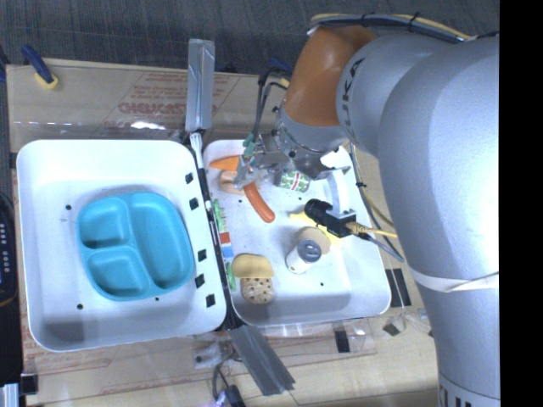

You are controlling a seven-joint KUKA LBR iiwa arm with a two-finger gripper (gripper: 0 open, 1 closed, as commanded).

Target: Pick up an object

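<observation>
My gripper (244, 170) hangs low over the back left part of the right bin (370, 288). Just under and beside it lie an orange carrot-like piece (222, 164) and a red-orange sausage (260, 203). The sausage points toward the bin's middle. A small green and white can (296, 181) lies partly under the wrist. Nearer the front stand a white cylinder with a dark top (307, 250), a tan bread-like piece (252, 266) and a speckled block (258, 290). I see nothing between the fingers.
The left bin (42, 168) holds a blue divided plate (134, 244). A grey divider wall (208, 219) with coloured labels runs between the bins. The big grey arm covers the right bin's right side.
</observation>
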